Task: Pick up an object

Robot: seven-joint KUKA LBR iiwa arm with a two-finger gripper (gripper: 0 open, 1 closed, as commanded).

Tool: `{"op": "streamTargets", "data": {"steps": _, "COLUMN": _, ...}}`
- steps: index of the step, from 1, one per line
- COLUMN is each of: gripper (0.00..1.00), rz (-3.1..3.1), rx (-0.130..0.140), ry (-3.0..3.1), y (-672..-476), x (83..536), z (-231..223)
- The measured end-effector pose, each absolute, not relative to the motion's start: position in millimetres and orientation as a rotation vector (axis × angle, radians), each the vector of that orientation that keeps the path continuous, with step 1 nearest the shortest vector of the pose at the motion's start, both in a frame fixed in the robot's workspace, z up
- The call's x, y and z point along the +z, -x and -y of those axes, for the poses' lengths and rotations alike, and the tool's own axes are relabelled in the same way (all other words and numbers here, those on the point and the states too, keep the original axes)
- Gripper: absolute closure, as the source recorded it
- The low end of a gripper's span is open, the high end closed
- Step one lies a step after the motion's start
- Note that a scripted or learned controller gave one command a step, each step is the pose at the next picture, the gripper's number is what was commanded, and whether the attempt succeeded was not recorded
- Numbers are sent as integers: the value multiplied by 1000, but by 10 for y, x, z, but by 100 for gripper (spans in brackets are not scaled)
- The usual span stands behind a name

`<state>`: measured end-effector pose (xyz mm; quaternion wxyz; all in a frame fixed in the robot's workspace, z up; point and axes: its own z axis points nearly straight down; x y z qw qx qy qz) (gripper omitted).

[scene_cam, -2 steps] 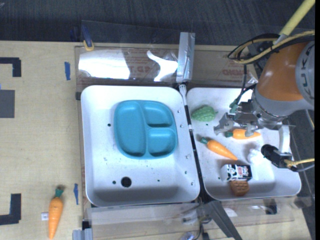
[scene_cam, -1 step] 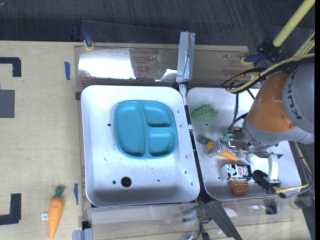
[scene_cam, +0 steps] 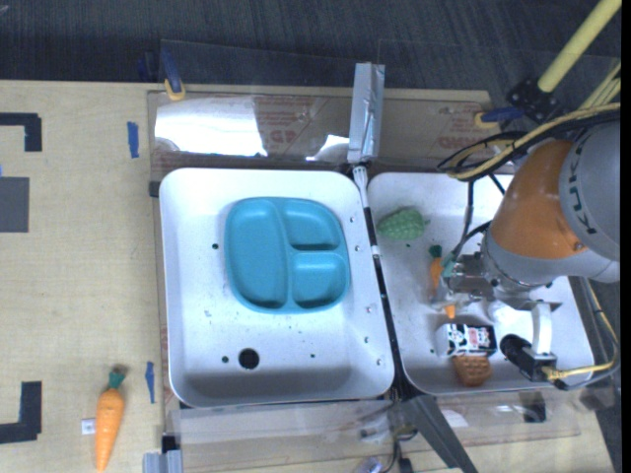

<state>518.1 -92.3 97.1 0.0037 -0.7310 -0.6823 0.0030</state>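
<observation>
My gripper [scene_cam: 471, 286] hangs low over the middle of the right bin [scene_cam: 414, 353], below the arm's orange band. Its grey body covers what lies directly beneath it. A thin orange object [scene_cam: 435, 264] pokes out at the gripper's left edge, and a small orange bit [scene_cam: 451, 311] shows just below it. A black-and-white carton [scene_cam: 466, 339] lies right in front of the gripper, touching a brown rounded object [scene_cam: 472, 370] near the bin's front wall. A green bumpy object [scene_cam: 401, 225] rests at the bin's far left.
The left bin [scene_cam: 187, 264] holds a blue divided plate [scene_cam: 287, 252] and has a dark hole [scene_cam: 248, 359] in its floor. A toy carrot [scene_cam: 108, 417] lies on the bench outside the bins. Cables [scene_cam: 513, 136] trail behind the arm.
</observation>
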Motion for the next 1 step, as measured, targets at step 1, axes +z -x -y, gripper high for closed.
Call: {"op": "streamTargets", "data": {"steps": 1, "gripper": 100, "rz": 2098, "rx": -1, "ry": 2336, "y": -5773, "x": 1842, "z": 245}}
